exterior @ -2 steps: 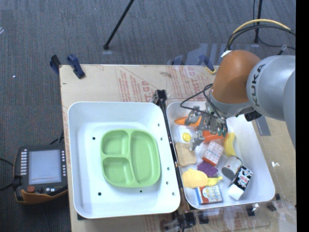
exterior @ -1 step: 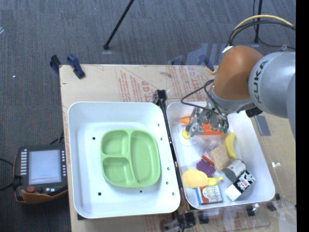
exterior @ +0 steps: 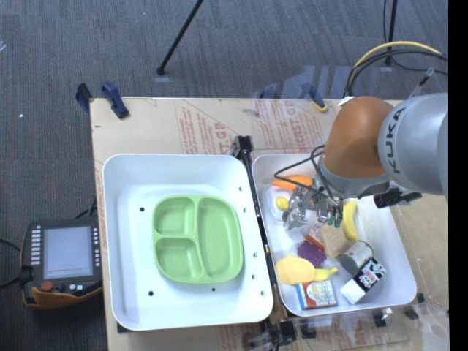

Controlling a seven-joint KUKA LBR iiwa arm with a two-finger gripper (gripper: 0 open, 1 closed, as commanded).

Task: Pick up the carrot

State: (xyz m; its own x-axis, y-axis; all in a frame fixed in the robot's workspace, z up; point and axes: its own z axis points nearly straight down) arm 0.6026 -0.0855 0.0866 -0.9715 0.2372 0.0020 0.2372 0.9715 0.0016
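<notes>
The carrot (exterior: 294,182) is a small orange piece lying in the right bin's (exterior: 395,243) upper left part, partly hidden by the arm. My gripper (exterior: 303,212) hangs just below and to the right of it, low over the bin's contents. The grey arm with its orange band (exterior: 360,136) reaches in from the right and covers the bin's upper right.
The left bin (exterior: 124,196) holds a green divided plate (exterior: 197,238). In the right bin lie a fried egg (exterior: 281,203), a banana (exterior: 350,220), a purple piece (exterior: 311,254), a yellow toy (exterior: 298,270), a small carton (exterior: 317,293) and a black-and-white box (exterior: 363,278). A teach pendant (exterior: 64,259) sits at far left.
</notes>
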